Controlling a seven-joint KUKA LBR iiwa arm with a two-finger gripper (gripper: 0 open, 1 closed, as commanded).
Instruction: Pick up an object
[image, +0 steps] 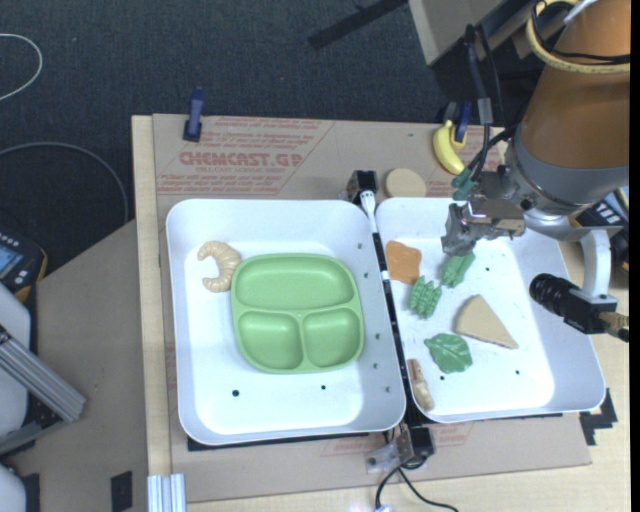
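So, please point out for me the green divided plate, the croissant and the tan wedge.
Green divided plate (297, 310), camera view, on the ridge between its compartments.
Croissant (220, 264), camera view, on the middle of its curve.
Tan wedge (484, 323), camera view, on its flat top face.

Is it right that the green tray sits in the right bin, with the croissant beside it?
Not quite. The green tray sits in the left bin, not the right one. The croissant is beside it, at its upper-left corner, as the camera view shows. The right bin holds the small food pieces, and the pincer is over it.
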